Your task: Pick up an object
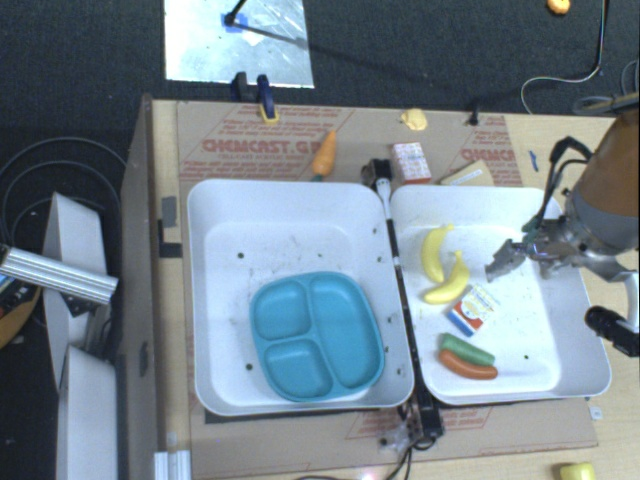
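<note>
- The jaws hang over the right bin; too small and blurred, so I cannot tell their spread.
- Bananas lie just left of them.
- The arm is cut off at the edge.

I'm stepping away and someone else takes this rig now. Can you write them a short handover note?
Gripper: over the right bin, above its upper middle, nothing seen held.
Right bin: yellow bananas, small red, white and blue packet, green and orange vegetables.
Left bin: blue divided plate.
Done: nothing picked yet.
Left: grasp and lift one object; the bananas lie nearest the gripper.
</note>
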`<state>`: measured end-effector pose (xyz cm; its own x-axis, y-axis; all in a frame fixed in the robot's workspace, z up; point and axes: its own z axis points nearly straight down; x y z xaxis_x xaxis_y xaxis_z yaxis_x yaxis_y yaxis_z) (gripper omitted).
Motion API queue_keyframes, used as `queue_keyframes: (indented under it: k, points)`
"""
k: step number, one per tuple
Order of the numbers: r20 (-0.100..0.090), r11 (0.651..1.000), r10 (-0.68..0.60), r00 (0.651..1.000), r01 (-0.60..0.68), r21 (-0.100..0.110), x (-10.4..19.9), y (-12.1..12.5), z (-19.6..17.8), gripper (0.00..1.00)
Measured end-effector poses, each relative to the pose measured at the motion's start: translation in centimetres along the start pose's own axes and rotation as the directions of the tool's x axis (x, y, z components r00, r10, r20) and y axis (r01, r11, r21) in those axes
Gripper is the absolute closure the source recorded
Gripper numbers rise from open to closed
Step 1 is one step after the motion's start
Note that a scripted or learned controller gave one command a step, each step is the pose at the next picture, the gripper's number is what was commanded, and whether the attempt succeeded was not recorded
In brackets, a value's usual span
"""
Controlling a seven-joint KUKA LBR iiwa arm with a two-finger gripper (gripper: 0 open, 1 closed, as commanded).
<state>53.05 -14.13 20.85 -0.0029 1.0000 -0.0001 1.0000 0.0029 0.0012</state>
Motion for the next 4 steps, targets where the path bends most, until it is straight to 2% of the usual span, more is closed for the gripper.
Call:
queue_keyframes:
  k: [1,2,3,4]
  points:
    - [0.0,1.0,0.0,1.0,0.0,-0.019,2.8,3.1,10.5,0.0]
    - [-0.002,1.0,0.006,1.0,-0.006,0.006,2.6,-4.7,12.5,0.0]
    - [-0.001,1.0,0.001,1.0,-0.001,-0.001,2.6,-4.3,11.4,1.0]
    - [-0.001,1.0,-0.01,1.0,0.01,-0.016,8.7,2.1,0.3,1.0]
